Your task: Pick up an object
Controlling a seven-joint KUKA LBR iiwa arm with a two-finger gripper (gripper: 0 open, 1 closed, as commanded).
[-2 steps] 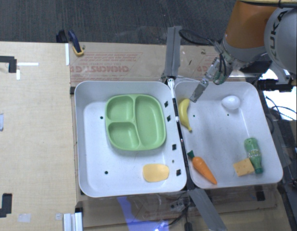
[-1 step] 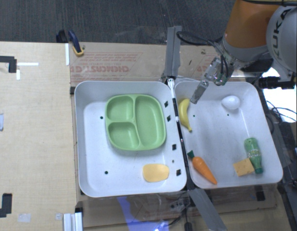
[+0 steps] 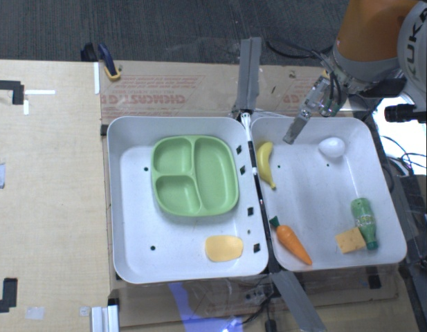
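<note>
The arm (image 3: pixel 376 26) is reaching in from the right, and its hand (image 3: pixel 293 134) is hanging over the far edge of the right bin (image 3: pixel 317 206), above bare white floor between the banana (image 3: pixel 266 163) and the egg (image 3: pixel 331 146).

Several things could be going wrong from here. No object is lying under the hand, so a straight descent is likely ending in a grip on nothing. A drift toward the banana is bringing the hand close to the wall between the bins, where it may be striking the rim. The egg, being round and smooth, is apt to be rolling or squirting away under a pinch. The carrot (image 3: pixel 293 244), the cheese (image 3: pixel 351 241) and the bottle (image 3: pixel 365 221) are lying at the near side, well apart from the hand; the cheese and bottle are touching, so a grasp there may be catching both or nudging one aside.

The hand is touching nothing and holding nothing that I can see. It is showing as one dark slanted tip, and whether it is released or clenched I cannot tell.

The left bin (image 3: pixel 130 206) is carrying a green tray (image 3: pixel 195 176) and a yellow piece (image 3: pixel 223 248).
</note>
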